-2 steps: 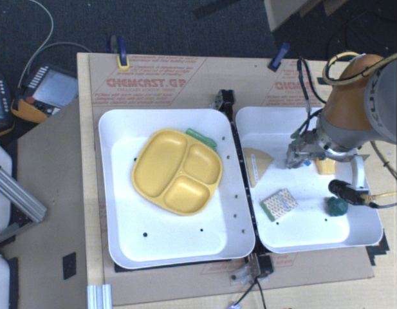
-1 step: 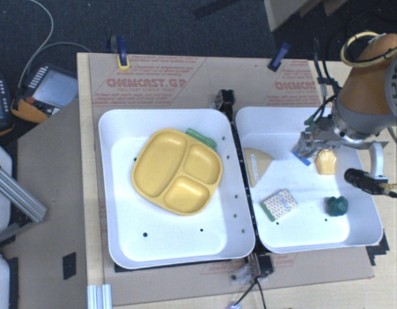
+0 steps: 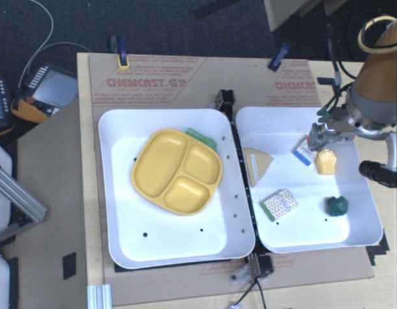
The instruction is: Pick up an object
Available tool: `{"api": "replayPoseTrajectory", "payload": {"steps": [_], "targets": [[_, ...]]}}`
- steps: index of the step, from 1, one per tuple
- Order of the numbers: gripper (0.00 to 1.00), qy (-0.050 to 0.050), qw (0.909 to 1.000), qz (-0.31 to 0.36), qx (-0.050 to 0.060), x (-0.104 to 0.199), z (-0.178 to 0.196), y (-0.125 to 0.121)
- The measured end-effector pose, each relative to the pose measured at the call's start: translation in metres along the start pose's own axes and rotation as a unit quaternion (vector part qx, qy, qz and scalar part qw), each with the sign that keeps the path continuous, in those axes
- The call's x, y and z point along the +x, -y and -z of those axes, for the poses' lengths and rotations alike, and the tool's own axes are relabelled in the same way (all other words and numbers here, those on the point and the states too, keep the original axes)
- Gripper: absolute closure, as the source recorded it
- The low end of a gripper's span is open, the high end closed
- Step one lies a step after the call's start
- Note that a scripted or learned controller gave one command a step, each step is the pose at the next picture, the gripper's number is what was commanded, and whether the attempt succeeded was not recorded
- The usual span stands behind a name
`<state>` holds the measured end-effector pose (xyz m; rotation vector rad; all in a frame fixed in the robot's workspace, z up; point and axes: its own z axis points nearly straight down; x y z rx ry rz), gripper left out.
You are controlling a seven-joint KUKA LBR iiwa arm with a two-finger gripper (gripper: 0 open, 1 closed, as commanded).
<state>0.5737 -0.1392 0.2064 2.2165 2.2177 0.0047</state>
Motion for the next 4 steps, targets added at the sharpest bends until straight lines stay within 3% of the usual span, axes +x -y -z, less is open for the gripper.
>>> {"api": "replayPoseTrajectory", "payload": {"steps": [1, 2, 4], "targets": [[1.00, 0.000, 1.0000, 0.000, 0.000, -0.005, 0.045, -0.003], [1.00, -0.002, 1.0000, 0.003, 0.003, 0.046, 0.046, -0.005], [1.00, -0.002, 1.0000, 0.002, 0.004, 0.149, 0.029, 0.015]]}}
